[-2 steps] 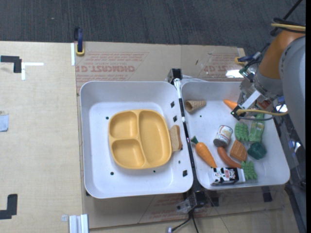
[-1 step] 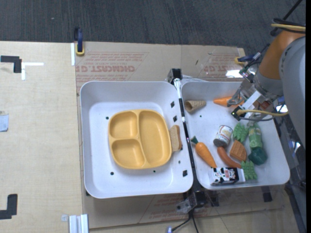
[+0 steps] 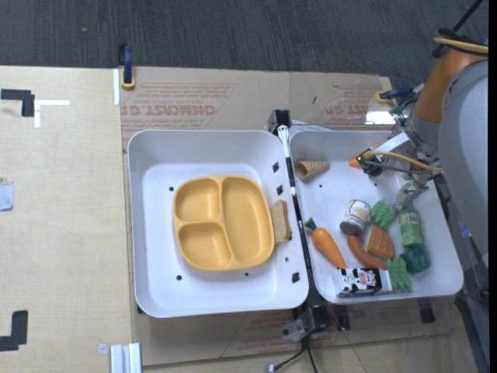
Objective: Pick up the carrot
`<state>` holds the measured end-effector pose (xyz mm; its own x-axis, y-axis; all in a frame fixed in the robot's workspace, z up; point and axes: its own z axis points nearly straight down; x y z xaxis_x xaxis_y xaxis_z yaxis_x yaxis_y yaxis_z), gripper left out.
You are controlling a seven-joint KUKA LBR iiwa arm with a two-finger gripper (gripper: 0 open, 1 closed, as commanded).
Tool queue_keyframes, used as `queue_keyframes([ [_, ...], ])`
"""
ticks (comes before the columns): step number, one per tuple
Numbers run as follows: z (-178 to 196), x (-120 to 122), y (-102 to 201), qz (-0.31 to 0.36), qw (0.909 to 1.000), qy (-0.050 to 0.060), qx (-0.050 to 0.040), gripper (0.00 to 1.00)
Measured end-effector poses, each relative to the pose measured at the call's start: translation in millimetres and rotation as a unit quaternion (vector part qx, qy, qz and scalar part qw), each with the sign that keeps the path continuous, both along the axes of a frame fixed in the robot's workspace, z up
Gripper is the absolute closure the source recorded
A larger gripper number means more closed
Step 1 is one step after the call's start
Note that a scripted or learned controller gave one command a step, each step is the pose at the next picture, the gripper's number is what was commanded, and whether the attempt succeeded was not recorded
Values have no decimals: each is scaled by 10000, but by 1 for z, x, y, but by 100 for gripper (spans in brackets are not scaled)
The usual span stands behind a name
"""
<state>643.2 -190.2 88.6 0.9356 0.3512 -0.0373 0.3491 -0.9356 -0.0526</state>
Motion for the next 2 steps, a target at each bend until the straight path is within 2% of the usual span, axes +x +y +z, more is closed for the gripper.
queue_keyframes([
  [1, 256, -24, 31, 553, 9980, -264, -169, 0],
  [2, 98, -9, 51, 65, 9996, -224, -168, 0],
])
